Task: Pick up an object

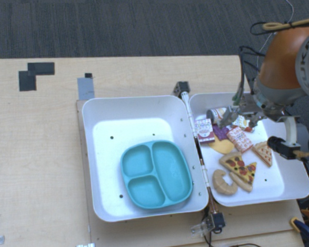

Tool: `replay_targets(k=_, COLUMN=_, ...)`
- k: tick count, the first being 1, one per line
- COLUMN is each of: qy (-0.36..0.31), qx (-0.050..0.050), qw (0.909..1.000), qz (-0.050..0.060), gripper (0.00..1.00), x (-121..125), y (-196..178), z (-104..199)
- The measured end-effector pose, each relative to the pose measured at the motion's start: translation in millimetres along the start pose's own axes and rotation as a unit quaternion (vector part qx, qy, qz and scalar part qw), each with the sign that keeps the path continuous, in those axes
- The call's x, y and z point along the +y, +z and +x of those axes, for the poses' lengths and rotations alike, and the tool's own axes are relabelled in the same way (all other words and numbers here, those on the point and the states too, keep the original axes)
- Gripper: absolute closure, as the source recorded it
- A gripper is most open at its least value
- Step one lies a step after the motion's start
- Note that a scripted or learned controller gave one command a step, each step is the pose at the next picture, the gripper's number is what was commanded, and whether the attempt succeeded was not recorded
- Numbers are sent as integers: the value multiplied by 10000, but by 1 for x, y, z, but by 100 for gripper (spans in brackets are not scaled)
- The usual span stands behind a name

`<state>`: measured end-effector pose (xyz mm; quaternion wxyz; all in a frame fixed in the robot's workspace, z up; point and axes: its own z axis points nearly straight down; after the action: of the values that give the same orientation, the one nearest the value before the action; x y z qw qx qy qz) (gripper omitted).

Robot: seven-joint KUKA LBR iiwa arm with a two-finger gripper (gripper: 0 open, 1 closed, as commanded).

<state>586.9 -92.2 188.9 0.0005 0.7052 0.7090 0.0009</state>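
Bench front edge (152, 242): pale wood, with a small metal clamp (213, 223) and cables below the gap between the two bins.
Left bin (104, 203): white and shallow, holding a blue plate (156, 174) split into three compartments, set toward the near right corner.
Right bin (293, 187): white, touching the left bin along a shared middle rail.
Bun piece (224, 182): tan and curved, nearest thing in the right bin, just left of the pizza slice.
Pizza slice (240, 169): toy wedge with red dots, lying flat, tip pointing near and right.
Small wedge (263, 153): tan and triangular, just right of the pizza slice, near a black part of the arm.
Yellow piece (222, 145): flat, partly under the red and white packet (240, 138).
Purple and white box (204, 130): close beside the middle rail, further back than the yellow piece.
Hand (233, 115): low over the far part of the right bin, among the packets; fingers too cluttered to judge whether spread or pressed together, cannot tell; nothing clearly pinched.
Arm (285, 63): grey with an orange band, reaching in from the right above the right bin's far corner.
Bench far side: dark tape marks (35, 75) on the wood at far left, grey carpet (110, 18) beyond.
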Motion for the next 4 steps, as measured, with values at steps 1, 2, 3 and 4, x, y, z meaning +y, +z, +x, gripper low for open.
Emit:
replay_targets(k=1, qy=17, qx=-6, qw=10000, qz=-30, gripper=0, x=-43, y=102, z=9)
replay_targets(k=2, qy=21, qx=-13, qw=10000, qz=-54, gripper=0, x=-97, y=101, z=7)
replay_targets(k=3, qy=17, qx=-12, qw=10000, qz=-73, gripper=100, x=-95, y=91, z=7)
replay_targets(k=4, qy=6, qx=-3, qw=10000, qz=-20, gripper=100, x=-98, y=4, z=74)
